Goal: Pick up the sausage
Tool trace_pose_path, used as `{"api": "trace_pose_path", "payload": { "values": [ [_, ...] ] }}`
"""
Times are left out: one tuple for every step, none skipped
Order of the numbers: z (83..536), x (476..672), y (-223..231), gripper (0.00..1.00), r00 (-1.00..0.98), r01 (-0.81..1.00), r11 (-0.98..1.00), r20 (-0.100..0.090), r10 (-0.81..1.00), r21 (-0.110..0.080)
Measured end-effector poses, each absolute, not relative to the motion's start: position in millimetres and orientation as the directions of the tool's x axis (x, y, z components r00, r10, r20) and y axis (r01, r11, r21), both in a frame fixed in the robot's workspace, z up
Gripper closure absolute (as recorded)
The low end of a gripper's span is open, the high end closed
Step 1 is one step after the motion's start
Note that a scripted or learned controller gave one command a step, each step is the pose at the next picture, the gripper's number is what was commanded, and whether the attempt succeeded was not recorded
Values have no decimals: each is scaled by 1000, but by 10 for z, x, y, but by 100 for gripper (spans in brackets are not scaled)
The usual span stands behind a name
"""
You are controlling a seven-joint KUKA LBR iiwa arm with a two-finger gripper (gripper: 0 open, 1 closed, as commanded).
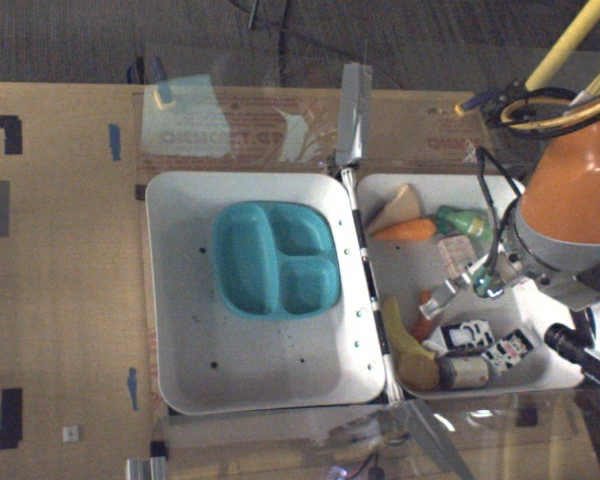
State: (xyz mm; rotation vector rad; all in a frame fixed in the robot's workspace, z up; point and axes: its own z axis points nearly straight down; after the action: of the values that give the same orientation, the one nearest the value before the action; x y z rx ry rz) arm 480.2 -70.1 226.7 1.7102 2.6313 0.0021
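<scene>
Surface: a pale wooden surface (pixel 60 298) under the camera view, with black corner marks and blue tape bits on its left part; dark carpet with cables runs along the far edge.
Left bin: a shallow white bin (pixel 180 358) that holds a teal divided plate (pixel 277 258) in its far half, the plate lying flat with three compartments.
Right bin: a second white bin (pixel 555 368) just beside the first, the two rims touching along a metal divider.
Far items in right bin: a tan wedge (pixel 400 206) at the far left corner, an orange carrot (pixel 406 231) lying just near of it, and a green bottle-like piece (pixel 462 221) to the carrot's right.
Near items in right bin: a yellow banana (pixel 402 336) along the left wall, a small can (pixel 464 372) lying on its side beside the banana's near end, and two black-and-white cartons (pixel 490 343) to the right of it.
Sausage: a small reddish-orange sausage (pixel 423 326), partly hidden, lying between the banana and the cartons, in the middle left of the right bin.
Arm: grey with an orange band (pixel 575 193), reaching in from the right above the right bin.
Pincer: the pincer (pixel 442 301) hangs low over the bin, touching or just above the sausage's far end; whether its parts are wide or narrow, I cannot tell.
</scene>
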Motion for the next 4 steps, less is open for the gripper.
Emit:
{"api": "trace_pose_path", "payload": {
  "values": [
    [3548,5200,-930,0,-386,922,386,-3,922,3],
    [2646,5379,-694,0,-398,917,398,-1,917,1],
    [2649,5380,-694,0,-398,917,398,-1,917,1],
    [1842,4793,-441,0,-463,886,463,1,886,0]
  ]
}}
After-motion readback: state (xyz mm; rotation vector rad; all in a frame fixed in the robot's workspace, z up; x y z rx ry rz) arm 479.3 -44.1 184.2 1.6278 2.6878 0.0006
